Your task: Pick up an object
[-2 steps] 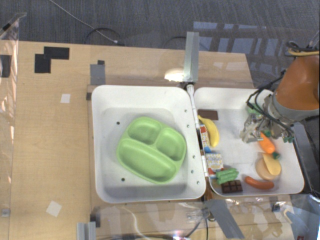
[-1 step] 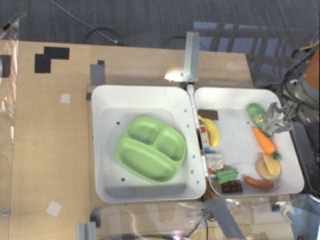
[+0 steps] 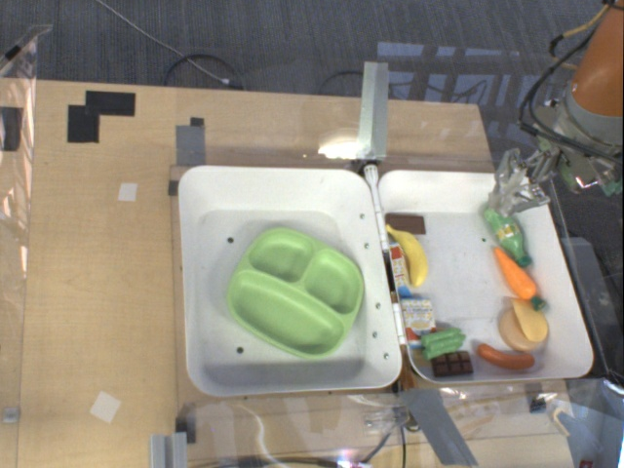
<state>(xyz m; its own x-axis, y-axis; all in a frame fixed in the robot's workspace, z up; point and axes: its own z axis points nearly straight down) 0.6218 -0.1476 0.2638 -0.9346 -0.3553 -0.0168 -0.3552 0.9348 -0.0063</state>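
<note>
My gripper (image 3: 509, 193) hangs over the far right corner of the right bin (image 3: 458, 203), its metal fingers pointing down at the top end of a green bottle-shaped toy (image 3: 510, 235). Nothing shows between the fingers. Just below the green toy lies an orange carrot (image 3: 515, 273). A yellow banana (image 3: 411, 253) lies near the bin's left wall, with a brown chocolate piece (image 3: 408, 225) above it. Near the front lie a tan round bread piece (image 3: 524, 326), a red sausage (image 3: 505, 358), a dark chocolate bar (image 3: 452, 364) and a green item (image 3: 441, 342).
The left bin (image 3: 205, 203) holds a green divided plate (image 3: 295, 290). A small white carton (image 3: 417, 313) and a narrow red-and-white packet (image 3: 398, 266) lie along the divider between the bins. A metal post (image 3: 374, 105) stands behind the bins.
</note>
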